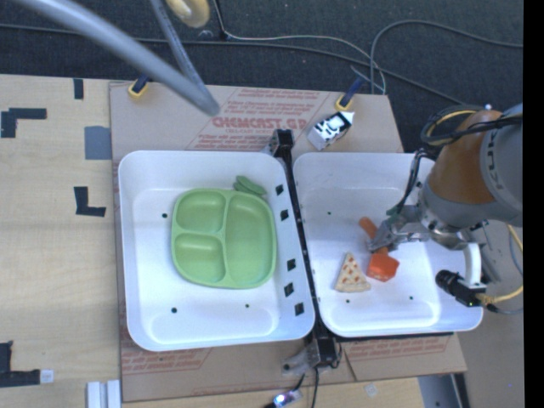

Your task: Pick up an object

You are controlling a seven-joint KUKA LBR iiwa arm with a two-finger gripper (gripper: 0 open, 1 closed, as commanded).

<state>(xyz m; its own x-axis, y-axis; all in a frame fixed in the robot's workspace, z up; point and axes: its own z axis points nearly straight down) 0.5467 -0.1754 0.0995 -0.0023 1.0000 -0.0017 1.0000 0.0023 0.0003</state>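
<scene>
In the right bin (340, 177) lie three small things: an orange carrot-like piece (366, 225), a red-orange chunk (383, 268) and a pizza slice toy (349, 274). My gripper (385, 239) reaches in from the right and hangs low over the bin. Its tip sits between the carrot piece and the red-orange chunk, very close to both. The tip hides part of the carrot piece. The pizza slice lies just left of the chunk, apart from the gripper.
The left bin (140, 228) holds a green divided plate (224, 236) with a small green piece (249, 185) at its upper right rim. A black divider (293, 228) runs between the bins. Cables cross the dark floor behind.
</scene>
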